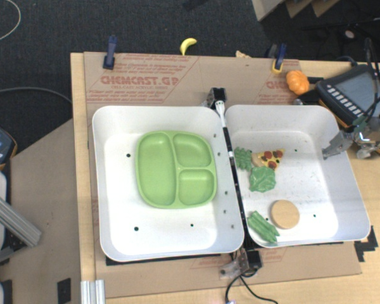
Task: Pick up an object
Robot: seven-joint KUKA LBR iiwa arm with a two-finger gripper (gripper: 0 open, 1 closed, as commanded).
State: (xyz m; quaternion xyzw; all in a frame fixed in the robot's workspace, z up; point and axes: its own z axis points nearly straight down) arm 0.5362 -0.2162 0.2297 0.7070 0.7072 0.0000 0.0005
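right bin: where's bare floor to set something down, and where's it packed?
Free: the right bin floor right of the tan disc and the pizza slice, out to the right wall by the gripper; also the far strip above the slice. Crowded: the left edge along the divider, where the green pieces, slice and disc cluster.

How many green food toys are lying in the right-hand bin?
3, all in the right bin: a small leafy piece near the divider, a bigger leafy piece just below the pizza slice, and a long pod-like piece at the front edge beside the round cookie.
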